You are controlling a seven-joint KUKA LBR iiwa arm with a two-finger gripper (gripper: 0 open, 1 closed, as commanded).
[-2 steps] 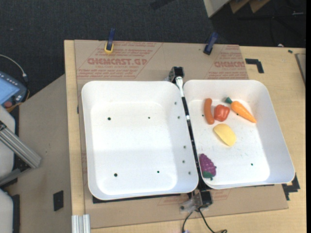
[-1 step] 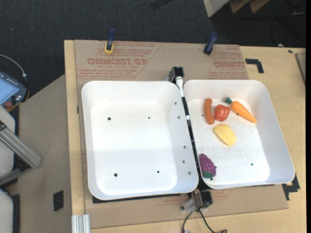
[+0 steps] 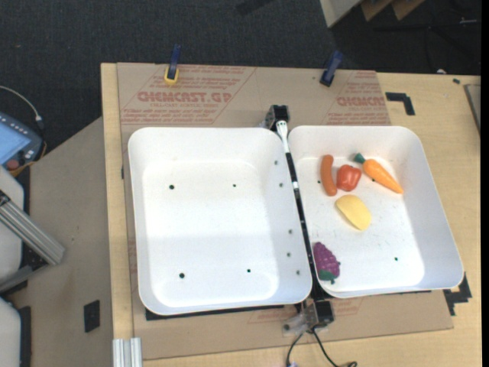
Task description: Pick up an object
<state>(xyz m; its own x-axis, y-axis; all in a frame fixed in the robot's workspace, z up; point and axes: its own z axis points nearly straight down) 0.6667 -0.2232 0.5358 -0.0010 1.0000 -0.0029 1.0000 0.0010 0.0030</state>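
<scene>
Against near wall, grapes (image 3: 326, 261), half tucked

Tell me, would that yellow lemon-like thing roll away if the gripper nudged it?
Probably somewhat: the yellow piece looks rounded and smooth, so it may roll or slip. It looks like toy food, likely light and stiff. The pepper nearby might stop it.

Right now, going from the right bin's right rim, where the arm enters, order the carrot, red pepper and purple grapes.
1. Orange toy carrot, nearest that rim of the right white bin.
2. Red toy pepper, left of the carrot.
3. Purple toy grapes, front left corner.
</scene>
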